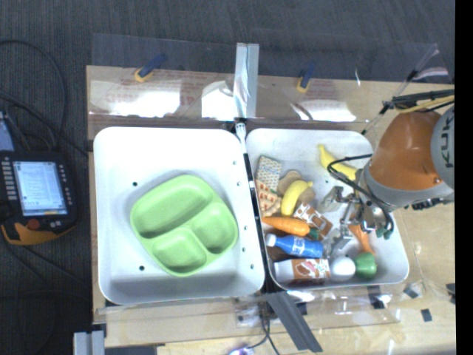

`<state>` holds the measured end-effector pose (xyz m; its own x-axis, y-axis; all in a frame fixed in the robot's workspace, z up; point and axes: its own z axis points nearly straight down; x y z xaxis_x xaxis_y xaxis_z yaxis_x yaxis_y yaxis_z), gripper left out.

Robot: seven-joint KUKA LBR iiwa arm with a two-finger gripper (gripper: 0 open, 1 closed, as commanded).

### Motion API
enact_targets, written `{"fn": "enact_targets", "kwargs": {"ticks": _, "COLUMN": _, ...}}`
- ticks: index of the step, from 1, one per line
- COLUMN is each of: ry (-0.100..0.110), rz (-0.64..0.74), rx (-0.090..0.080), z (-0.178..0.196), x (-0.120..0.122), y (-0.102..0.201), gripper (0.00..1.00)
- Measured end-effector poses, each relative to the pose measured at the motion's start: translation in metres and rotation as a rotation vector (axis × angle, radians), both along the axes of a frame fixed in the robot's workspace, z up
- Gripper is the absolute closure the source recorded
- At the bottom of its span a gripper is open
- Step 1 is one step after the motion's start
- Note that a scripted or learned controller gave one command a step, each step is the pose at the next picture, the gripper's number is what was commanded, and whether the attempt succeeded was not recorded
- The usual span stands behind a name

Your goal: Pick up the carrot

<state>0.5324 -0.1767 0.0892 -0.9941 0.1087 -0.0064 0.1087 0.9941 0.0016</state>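
Carrot (286, 225) lies just left of the gripper (346, 226); its grip state is unclear.

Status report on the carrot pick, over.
Gripper low in the right bin, nothing seen held. Carrot lies to its left, untouched, among packed items. Banana and blue bottle crowd the carrot.

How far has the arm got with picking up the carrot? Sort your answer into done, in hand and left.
Done: the tool is down in the right bin. In hand: nothing visibly gripped. Left: the carrot lies among the food, left of the tool, so grasp and lift remain.
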Motion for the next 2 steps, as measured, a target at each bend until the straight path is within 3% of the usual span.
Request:
{"fn": "enact_targets", "kwargs": {"ticks": 1, "ry": -0.032, "rz": 0.009, "rx": -0.008, "z": 0.0038, "x": -0.0304, "y": -0.0220, "gripper": 0.00}}
{"fn": "enact_targets", "kwargs": {"ticks": 2, "ry": -0.017, "rz": 0.012, "rx": -0.006, "z": 0.0097, "x": -0.0320, "y": -0.0213, "gripper": 1.00}}
